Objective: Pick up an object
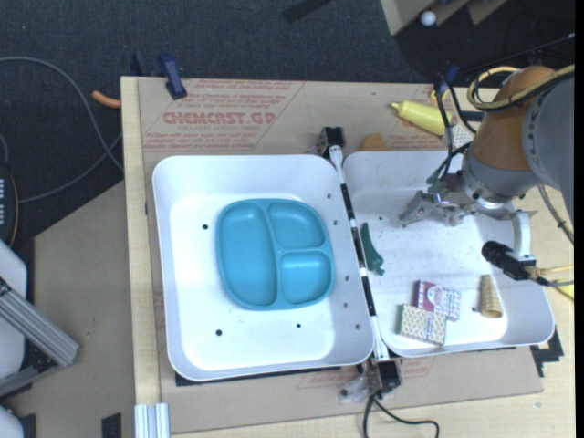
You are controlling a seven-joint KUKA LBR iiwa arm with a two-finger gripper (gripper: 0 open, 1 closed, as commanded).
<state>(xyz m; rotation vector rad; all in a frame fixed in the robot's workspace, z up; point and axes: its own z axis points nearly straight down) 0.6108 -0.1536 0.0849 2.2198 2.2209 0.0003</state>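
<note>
Camera view — hand [422, 210] in right bin [392, 176], packets [429, 310] well below.

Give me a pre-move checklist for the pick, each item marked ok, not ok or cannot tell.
1. Gripper positioned over the right bin: ok.
2. Nothing seen between the fingers: ok.
3. Targets present in the right bin: ok; patterned packets, cone-shaped piece, green object.
4. Gripper directly above a target: not ok; it sits over bare bin floor, apart from all of them.
5. Green object clear of the bin wall for grasping: not ok; it lies against the divider.
6. Blue divided plate out of the way in the left bin: ok.
</note>
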